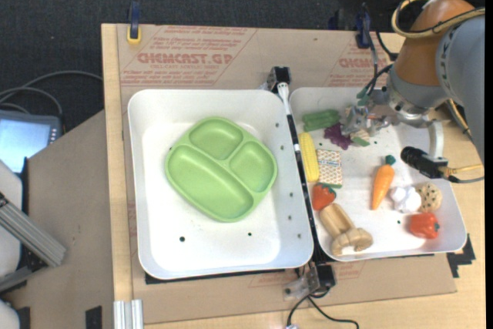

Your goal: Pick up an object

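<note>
- Left bin (146, 189): a shallow white tray on the tabletop (115, 73). It carries one green divided plate (221, 168), lying flat near the middle and tilted in plan, three compartments up. Judged to be the receiving side, since nothing else lies there.
- Divider: the two bins sit side by side, their rims touching along the centre.
- Right bin (454, 223): holds the loose toy food, judged to be the picking stock. Along its left wall lie a yellow corn cob (309, 155), a patterned wafer (329, 164) and a red strawberry (323, 196). A tan wooden piece (343, 229) is at the front.
- Further right: an orange carrot (381, 185), a cookie (429, 197) and a red tomato (423, 225), set apart from one another.
- Likely task object: a purple grape cluster (339, 136), small, knobbly and dark, at the back of the right bin beside a green vegetable (319, 119).
- Gripper (360, 119): low over the back of the right bin, just beside the grapes. Whether the fingers are spread or closed cannot be told; no object is seen between them.
- Judgement: the pick is not yet secured.
</note>
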You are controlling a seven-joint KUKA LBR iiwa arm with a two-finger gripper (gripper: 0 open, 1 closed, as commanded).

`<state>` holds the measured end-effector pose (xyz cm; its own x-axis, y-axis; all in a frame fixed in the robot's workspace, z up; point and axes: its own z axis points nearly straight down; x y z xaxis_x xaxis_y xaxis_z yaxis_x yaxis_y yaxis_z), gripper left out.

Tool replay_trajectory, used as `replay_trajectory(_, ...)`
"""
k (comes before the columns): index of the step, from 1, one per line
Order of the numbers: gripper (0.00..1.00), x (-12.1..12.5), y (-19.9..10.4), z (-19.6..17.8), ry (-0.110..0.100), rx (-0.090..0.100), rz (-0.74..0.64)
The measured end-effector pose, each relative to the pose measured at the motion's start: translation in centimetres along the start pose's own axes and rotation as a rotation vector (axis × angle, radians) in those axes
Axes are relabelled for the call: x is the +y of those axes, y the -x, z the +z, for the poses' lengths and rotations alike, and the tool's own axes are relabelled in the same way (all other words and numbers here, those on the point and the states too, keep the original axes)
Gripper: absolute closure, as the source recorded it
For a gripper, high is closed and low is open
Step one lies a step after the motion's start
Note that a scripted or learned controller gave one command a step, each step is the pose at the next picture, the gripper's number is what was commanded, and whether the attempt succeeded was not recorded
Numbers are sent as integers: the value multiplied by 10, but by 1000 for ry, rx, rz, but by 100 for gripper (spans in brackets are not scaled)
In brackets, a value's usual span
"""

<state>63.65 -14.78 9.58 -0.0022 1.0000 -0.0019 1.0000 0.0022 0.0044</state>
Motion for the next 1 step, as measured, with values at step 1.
replay_trajectory(1, 100, -12, -83, -96, 6, 3, -6)
